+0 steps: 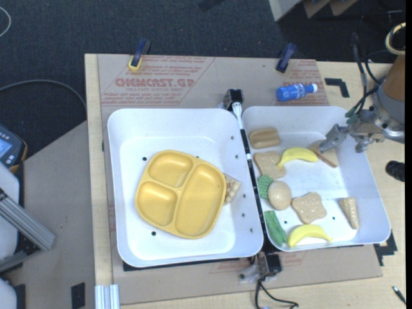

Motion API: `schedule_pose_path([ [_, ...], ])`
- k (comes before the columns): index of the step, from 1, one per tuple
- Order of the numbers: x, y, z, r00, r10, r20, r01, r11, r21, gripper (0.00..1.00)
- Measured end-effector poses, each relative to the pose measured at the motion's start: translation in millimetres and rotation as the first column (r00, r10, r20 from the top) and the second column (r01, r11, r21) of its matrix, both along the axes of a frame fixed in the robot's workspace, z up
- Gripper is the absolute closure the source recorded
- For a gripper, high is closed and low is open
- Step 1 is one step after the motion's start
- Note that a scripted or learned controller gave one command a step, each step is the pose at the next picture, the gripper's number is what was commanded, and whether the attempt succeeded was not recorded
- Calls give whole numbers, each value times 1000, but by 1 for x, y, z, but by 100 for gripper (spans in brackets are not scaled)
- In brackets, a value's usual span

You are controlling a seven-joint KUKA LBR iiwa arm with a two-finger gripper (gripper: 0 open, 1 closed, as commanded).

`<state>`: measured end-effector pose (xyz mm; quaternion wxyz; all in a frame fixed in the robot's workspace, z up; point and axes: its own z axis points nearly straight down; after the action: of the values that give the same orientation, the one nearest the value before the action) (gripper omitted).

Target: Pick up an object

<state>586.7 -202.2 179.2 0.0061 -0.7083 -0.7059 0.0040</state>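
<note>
The grey two-finger gripper [336,138] hovers at the right white bin's [373,192] two o'clock. Its fingers' spread cannot be told. A curved yellow plastic banana [298,155] lies just beside it.

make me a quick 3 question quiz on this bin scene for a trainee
1. True or false: the yellow divided plate lies in the right bin.
2. How many bananas are in the right bin? A) one B) two C) three
3. The blue bottle lies on the ____, outside both bins.

Key:
1. False, it lies in the left bin.
2. B: one near the gripper, one at the front.
3. Cardboard.
</note>
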Motion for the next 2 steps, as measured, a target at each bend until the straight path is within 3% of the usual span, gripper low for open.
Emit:
schedule_pose_path([
  [1, 3, 1, 9, 1000, 3, 15, -3, 1000, -3, 0],
  [2, 7, -2, -33, 1000, 4, 11, -4, 1000, -2, 0],
])
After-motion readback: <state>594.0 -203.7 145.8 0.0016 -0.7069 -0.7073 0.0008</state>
